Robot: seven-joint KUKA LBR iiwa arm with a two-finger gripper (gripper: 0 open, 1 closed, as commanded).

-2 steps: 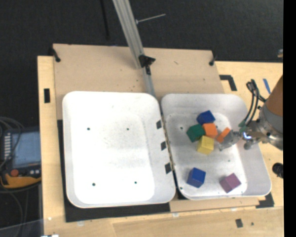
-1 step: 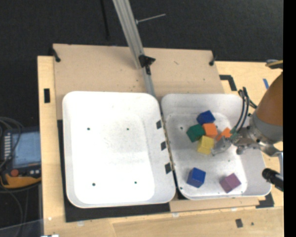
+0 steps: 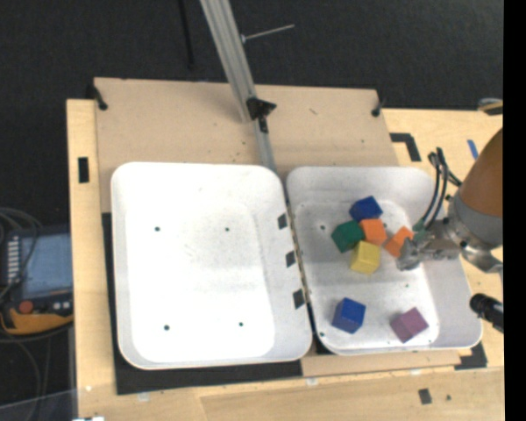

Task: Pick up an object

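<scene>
Beside the pincer (image 3: pixel 407 254), whose spread I cannot tell, lies a small orange block (image 3: pixel 396 239).

Grey arm from the right, claw (image 3: pixel 409 254) low, wrist roughly level.

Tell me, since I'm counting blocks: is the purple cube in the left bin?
No, the small purple cube lies in the right shallow white bin, near its front corner.
</scene>
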